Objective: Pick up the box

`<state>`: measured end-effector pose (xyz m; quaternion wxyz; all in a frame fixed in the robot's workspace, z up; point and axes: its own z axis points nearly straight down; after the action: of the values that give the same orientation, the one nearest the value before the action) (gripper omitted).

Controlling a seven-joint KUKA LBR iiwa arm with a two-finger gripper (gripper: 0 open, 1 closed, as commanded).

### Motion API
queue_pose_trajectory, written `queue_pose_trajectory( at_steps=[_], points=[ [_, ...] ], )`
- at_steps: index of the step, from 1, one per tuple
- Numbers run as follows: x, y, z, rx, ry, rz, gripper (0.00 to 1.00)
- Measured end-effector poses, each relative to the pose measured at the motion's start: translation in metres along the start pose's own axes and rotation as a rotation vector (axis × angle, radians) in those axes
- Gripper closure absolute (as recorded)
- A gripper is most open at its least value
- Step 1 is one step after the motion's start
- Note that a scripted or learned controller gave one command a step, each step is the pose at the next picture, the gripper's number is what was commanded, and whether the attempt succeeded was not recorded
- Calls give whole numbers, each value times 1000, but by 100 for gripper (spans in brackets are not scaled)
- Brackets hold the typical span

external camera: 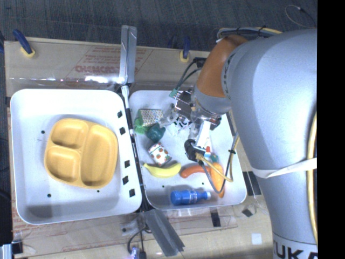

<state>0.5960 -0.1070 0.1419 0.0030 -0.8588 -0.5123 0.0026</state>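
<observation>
Jaws state: cannot tell, the gripper is lost in clutter under the grey arm, over the right bin. Box, small, white with red dots, lies in the right bin, just above the banana, well clear of the gripper. Blue bottle below the banana, orange carrot-like toy to its right, teal cup above the box. Yellow divided plate in the left bin.
</observation>
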Motion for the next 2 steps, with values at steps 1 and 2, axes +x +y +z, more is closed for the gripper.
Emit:
queue_pose_trajectory(
  at_steps=[1, 2],
  points=[
    [-69, -4, 44, -13, 5, -119, 0],
    [-69, -4, 36, -10, 4, -123, 100]
  ],
)
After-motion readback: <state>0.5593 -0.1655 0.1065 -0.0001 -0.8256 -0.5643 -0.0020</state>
